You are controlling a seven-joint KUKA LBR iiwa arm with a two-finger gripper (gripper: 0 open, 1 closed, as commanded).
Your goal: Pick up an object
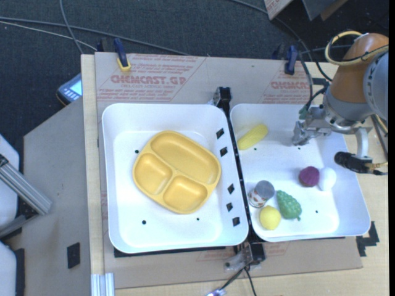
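Observation:
The right bin holds a yellow banana-shaped piece at its upper left, a purple ball beside a white ball, a grey tin, a green bumpy piece and a yellow lemon. My gripper hangs over the upper part of the right bin, right of the banana piece and above the purple ball. Nothing shows between its tips.
The left bin bears a yellow divided tray. A black divider runs between the bins. The arm's grey and orange body covers the right bin's upper right corner. Cables trail behind the bench.

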